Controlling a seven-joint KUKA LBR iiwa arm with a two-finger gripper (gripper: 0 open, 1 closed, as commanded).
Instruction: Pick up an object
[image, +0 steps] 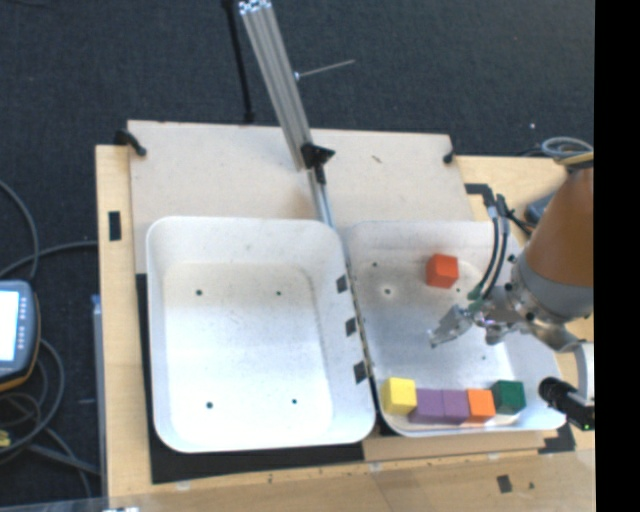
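I hang over the right bin (400, 250), and nothing is picked yet. The orange cube (442, 270) sits alone toward the far wall of that bin, well apart from the row along the near wall: yellow block (401, 394), two purple blocks (443, 405), a small orange block (481, 402) and a green one (509, 395), all touching side by side.

The lone cube looks to me the better choice. It has free floor on every side, so my fingers can drop either side of it without nudging a neighbour. The row is packed and pressed to the wall, which leaves little room for a finger. I judge I should centre above the cube, square my fingers to two flat faces, go down low, then close.

My gripper (452, 327) is near the bin's middle, just short of the cube. Its fingers look slightly parted, with nothing between them and touching no block.
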